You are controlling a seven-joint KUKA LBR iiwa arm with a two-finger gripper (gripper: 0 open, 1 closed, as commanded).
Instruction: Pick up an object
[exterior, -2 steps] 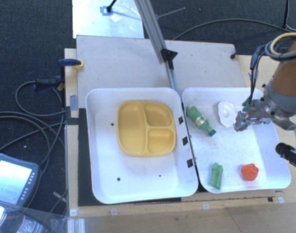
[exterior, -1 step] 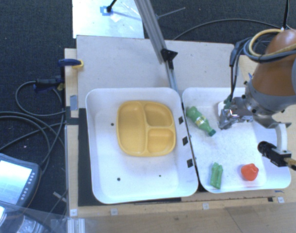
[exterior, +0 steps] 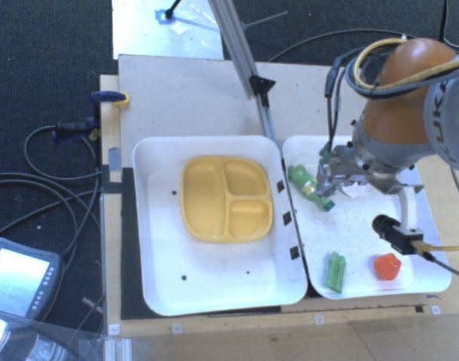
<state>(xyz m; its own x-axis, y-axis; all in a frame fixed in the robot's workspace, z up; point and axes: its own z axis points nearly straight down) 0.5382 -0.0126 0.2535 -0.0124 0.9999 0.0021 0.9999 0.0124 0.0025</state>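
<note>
Arm: grey w/ orange band, coming in from frame right, wrist over the upper part of the right bin (exterior: 440,280).
Gripper (exterior: 325,177): down low at center-right of frame, right on top of the green bottle (exterior: 308,186).
Grip state: can't tell, the wrist body hides the tips, so open or clamped is anyone's call.
Bottle: lies tilted in the right bin's upper-left area, just beside the divider; looks touching the gripper, prob. under it.
Other stuff, right bin: green block (exterior: 335,271) lower center, red object (exterior: 387,266) lower right, both well apart from gripper.
Left bin (exterior: 158,277): yellow divided tray (exterior: 226,199), mid-frame.
</note>
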